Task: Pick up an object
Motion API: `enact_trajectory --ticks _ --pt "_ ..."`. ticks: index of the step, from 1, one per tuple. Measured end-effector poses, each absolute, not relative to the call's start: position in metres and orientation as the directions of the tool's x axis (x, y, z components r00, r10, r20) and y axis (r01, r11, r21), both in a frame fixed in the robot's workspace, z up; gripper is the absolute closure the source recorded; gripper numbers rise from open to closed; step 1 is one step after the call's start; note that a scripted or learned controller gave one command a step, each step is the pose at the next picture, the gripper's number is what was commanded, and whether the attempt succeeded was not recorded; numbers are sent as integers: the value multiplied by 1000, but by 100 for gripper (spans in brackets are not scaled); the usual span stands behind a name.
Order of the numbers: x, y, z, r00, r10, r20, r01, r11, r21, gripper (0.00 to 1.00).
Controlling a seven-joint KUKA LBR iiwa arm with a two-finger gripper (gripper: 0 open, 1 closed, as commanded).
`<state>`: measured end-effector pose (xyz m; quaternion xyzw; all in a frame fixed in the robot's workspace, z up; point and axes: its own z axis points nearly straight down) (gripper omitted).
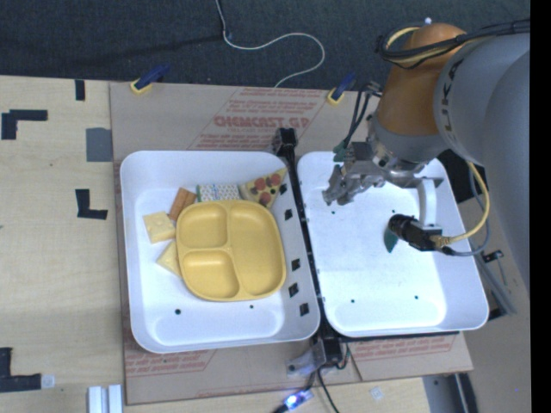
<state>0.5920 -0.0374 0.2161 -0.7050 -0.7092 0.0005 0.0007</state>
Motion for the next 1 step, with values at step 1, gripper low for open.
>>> enact_trajectory --ticks 1 --pt "620 18 217 -7 1000 1 1000 7 0 100"
